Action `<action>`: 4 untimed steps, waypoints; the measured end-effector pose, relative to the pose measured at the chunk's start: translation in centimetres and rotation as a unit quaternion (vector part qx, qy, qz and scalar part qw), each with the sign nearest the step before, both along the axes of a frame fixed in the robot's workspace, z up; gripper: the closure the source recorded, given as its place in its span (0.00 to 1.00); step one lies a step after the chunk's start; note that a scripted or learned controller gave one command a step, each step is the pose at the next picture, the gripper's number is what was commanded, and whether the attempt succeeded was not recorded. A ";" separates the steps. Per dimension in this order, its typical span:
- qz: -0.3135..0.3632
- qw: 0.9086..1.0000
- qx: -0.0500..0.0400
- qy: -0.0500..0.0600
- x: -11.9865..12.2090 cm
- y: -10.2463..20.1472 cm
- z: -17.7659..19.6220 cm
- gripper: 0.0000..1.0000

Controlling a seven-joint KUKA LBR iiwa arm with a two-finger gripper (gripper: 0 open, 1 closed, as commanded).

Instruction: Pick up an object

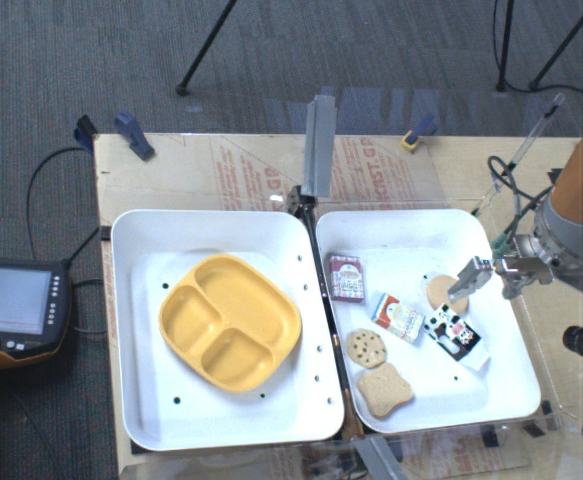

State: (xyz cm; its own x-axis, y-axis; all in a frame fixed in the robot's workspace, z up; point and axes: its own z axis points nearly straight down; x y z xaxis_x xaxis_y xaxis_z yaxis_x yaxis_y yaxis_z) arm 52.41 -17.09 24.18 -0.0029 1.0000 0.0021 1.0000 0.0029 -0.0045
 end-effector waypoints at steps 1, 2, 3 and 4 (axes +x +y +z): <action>-0.061 0.998 0.001 0.006 -2.5 4.7 -13.7 0.00; -0.025 1.000 -0.003 -0.012 5.4 6.7 -14.4 0.00; -0.016 1.000 0.000 0.000 1.0 1.1 -15.5 0.00; -0.018 1.000 0.001 0.001 1.0 1.2 -14.6 1.00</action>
